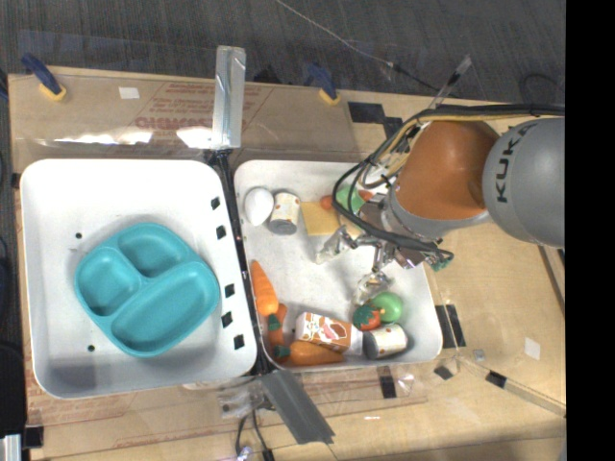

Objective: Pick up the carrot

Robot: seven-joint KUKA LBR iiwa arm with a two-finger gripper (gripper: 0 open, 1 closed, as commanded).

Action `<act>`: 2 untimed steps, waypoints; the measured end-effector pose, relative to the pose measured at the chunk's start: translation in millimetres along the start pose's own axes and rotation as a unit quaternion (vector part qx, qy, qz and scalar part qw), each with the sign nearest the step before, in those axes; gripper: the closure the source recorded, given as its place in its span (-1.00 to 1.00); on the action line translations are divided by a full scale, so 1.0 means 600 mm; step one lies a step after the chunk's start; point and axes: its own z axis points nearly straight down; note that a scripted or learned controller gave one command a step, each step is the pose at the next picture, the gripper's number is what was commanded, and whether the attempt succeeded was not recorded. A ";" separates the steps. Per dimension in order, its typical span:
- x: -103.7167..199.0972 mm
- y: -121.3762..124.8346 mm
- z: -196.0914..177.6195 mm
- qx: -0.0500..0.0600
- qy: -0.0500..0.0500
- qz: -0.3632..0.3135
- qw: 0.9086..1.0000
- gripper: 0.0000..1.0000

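A: Carrot (pixel 263 290), orange, tapered, plastic-looking toy, lies against the left wall of the right-hand shallow white bin (pixel 288 176), point toward the far side, thick end with a green tuft toward the near corner. Untouched.

B: And starting from the left?

A: Left white bin (pixel 48 257) carries a turquoise three-compartment plastic plate (pixel 146 286), flat, near its middle. Nothing on it. Probably parked there as a possible drop spot, but that's my guess.

B: Next bin over?

A: Clutter. By the far wall, a white egg-shaped piece (pixel 258 205) touching a small pale cylindrical can (pixel 283 212), then a flat tan square like a cheese slice (pixel 319 217). Along the near wall, a small printed carton (pixel 321 329) lying on a second orange vegetable-like piece (pixel 312 354), then a green round fruit with a red part (pixel 380 310) and a white cup on its side (pixel 386 340).

B: Why so bunched?

A: Looks dumped loose; items slid to walls and corners. That leaves the carrot tight against the wall, awkward for fingers on that side.

B: The arm?

A: Grey two-finger gripper (pixel 375 267) hangs over the bin's right half, above the green fruit, well apart from the carrot. Cables blur it; how wide its claw stands I cannot tell, and I see nothing in it.
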 end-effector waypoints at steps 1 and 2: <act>0.046 0.155 0.006 0.000 -0.001 0.202 0.979 -1.00; 0.041 0.155 -0.012 0.001 -0.003 0.198 0.980 1.00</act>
